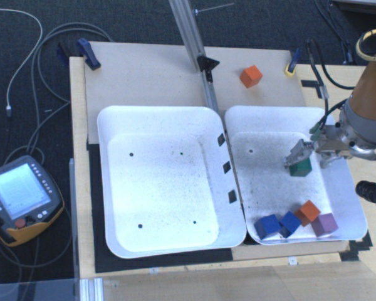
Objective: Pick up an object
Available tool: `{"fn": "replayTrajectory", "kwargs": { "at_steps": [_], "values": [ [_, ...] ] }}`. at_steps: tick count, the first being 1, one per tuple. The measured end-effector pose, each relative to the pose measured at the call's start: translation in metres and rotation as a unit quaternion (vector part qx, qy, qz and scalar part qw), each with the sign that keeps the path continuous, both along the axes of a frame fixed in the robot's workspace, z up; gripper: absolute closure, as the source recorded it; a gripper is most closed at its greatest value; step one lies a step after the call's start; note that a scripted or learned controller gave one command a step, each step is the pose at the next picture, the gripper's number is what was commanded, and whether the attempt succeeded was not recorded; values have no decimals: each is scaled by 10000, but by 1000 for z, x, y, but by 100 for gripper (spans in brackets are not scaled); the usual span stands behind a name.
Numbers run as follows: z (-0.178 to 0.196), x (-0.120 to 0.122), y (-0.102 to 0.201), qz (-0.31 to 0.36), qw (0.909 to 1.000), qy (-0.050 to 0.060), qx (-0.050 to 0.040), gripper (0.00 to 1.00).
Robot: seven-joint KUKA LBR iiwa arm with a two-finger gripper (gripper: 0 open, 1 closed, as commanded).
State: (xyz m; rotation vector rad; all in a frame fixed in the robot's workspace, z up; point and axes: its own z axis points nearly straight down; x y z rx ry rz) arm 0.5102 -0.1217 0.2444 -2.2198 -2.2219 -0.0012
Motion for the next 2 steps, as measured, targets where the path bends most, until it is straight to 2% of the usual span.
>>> {"fn": "replayTrajectory", "kwargs": {
  "at_steps": [1, 2],
  "values": [
    [11, 1, 1, 8, 10000, -18, 0, 100],
    [-78, 56, -61, -16, 10000, 16, -15, 100]
  ]
}}
